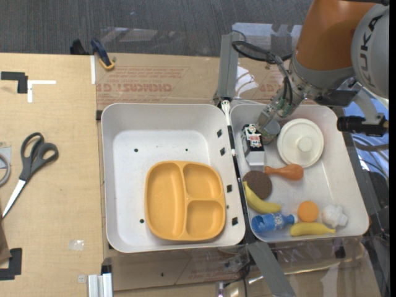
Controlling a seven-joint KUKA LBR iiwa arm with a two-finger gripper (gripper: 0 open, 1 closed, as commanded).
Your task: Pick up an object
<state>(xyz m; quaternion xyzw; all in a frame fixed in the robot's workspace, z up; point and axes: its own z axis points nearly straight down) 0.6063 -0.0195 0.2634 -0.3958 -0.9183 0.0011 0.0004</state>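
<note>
Left bin (117,166) we see open along its back and left around the yellow divided plate (185,200), right bin (346,166) crowded, white lid (301,142), bananas (258,200), bottle (270,223), narrow gaps near its right wall

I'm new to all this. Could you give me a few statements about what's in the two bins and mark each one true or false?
1. The yellow divided tray lies in the left bin. True.
2. The scissors lie in the right bin. False: they lie on the bench, left of both bins.
3. The end effector holds a banana. False: it hangs over the right bin's back corner, and both bananas lie near the front.
4. A white lid lies in the right bin. True.
</note>
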